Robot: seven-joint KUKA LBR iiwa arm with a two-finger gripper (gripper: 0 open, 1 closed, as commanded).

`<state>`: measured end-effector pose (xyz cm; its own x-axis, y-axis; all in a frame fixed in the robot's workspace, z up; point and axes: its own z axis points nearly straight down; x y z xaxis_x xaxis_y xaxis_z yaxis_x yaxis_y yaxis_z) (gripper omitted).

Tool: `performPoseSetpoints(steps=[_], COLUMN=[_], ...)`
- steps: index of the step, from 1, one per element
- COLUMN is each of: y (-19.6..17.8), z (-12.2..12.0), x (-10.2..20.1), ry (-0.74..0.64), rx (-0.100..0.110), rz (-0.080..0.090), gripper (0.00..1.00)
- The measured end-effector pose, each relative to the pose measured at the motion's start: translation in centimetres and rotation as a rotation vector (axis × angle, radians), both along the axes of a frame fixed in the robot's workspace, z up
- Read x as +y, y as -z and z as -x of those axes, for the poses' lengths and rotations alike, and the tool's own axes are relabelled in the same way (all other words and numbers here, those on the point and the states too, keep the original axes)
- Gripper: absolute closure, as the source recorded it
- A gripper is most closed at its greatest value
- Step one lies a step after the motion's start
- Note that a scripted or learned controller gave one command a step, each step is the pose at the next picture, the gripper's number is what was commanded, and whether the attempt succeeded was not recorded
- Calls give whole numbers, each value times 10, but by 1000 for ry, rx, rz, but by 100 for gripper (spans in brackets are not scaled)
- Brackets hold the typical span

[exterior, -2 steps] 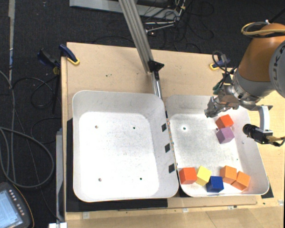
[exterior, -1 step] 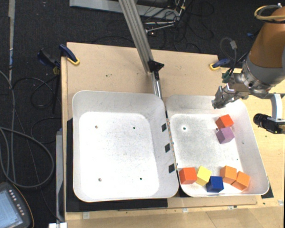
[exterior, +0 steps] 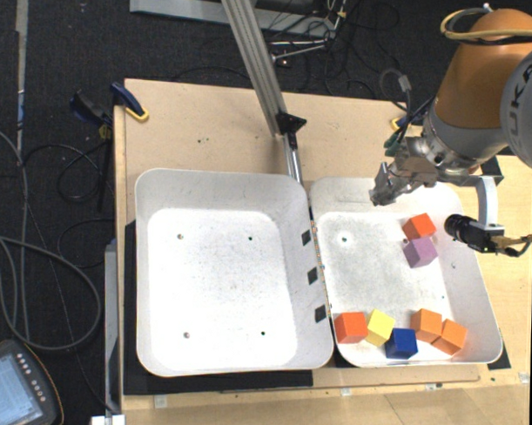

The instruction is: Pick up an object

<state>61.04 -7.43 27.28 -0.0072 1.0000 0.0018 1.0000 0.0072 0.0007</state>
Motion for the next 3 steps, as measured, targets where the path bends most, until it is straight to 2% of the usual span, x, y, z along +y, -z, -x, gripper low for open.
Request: performPoseSetpoints(steps=[1,3], y=[3,36], z=[-2,12], x=[49,160], ry=[-1,0], rx=[1,4], rz=[1,0], gripper=[100,100])
